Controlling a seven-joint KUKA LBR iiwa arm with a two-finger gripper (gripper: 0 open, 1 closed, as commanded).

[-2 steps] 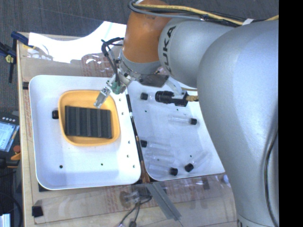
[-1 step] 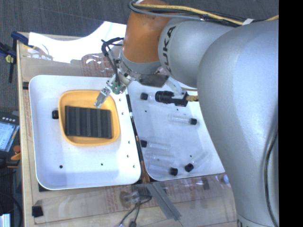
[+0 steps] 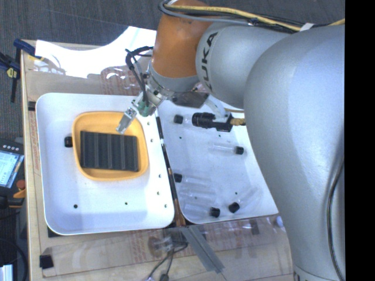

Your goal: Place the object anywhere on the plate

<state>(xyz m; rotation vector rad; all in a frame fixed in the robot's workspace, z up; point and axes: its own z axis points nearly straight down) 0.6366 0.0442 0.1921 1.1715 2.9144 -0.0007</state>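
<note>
A black ridged rectangular object (image 3: pixel 109 151) lies flat on the yellow plate (image 3: pixel 88 123), which sits in the left white bin (image 3: pixel 53 204). My gripper (image 3: pixel 126 122) hangs over the plate's upper right rim, just beyond the object's far right corner. Nothing shows between the gripper and the object; the two look apart. The arm's orange band and grey body reach in from the right, over the right bin (image 3: pixel 258 198).
A small black piece (image 3: pixel 68 141) lies in the left bin beside the plate's left rim. Several small black pieces (image 3: pixel 234 206) are scattered in the right bin. A dark strip (image 3: pixel 165 157) marks where the two bins meet.
</note>
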